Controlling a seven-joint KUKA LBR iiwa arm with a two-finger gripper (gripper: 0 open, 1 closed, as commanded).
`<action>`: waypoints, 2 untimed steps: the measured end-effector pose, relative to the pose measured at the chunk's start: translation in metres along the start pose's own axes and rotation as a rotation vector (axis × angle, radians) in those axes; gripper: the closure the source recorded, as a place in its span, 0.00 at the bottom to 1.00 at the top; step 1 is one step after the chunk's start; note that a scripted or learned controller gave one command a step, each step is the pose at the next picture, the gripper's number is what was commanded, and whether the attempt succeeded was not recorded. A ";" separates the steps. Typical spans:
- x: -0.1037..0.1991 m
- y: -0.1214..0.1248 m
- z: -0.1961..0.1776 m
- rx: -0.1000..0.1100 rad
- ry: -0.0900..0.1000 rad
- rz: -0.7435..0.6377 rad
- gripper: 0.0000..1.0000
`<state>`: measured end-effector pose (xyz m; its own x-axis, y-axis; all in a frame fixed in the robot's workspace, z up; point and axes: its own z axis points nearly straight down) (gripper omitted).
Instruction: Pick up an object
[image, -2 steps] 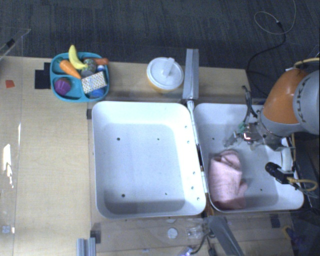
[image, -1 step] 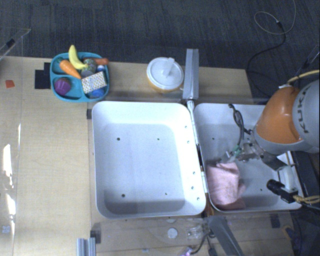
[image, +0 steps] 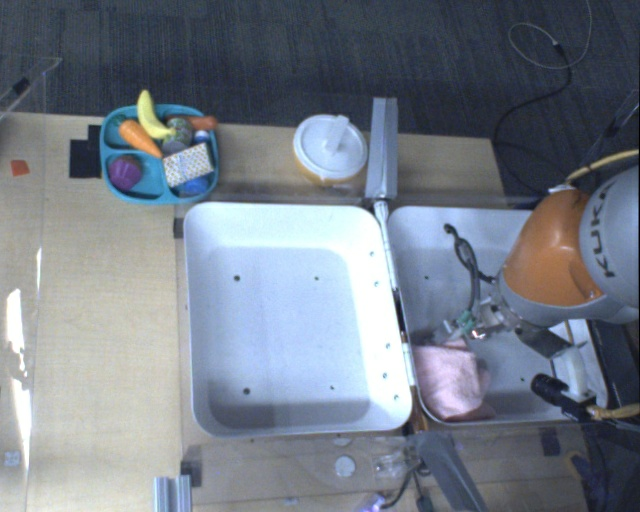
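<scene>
A pink cloth (image: 450, 380) lies bunched in the near left corner of the right bin (image: 430, 250), pressed against the wall it shares with the left bin (image: 290, 300). It is the one loose thing in either bin, so I judge it the thing to be picked up. It still rests on the bin floor.

The gripper (image: 470, 328) hangs just above the cloth's far edge, low in the bin, at the end of the arm (image: 560, 255) that leans in from the right. The placing suggests an approach to the cloth's upper rim, where a fold could be pinched. Whether the jaws are apart or together I cannot tell; the wrist and its cables hide them.

Farther off on the tabletop (image: 90, 300), beyond the bins, stand a white lidded cup (image: 330, 148) and a blue tray (image: 160, 155) of toy food, both well apart from the work.
</scene>
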<state>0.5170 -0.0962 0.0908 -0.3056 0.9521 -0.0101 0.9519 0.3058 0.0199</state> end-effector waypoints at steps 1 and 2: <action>-0.001 0.005 -0.014 -0.012 -0.006 0.000 1.00; -0.001 0.004 -0.013 -0.011 -0.006 -0.001 0.00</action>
<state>0.5213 -0.0960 0.1044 -0.3065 0.9517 -0.0160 0.9512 0.3069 0.0314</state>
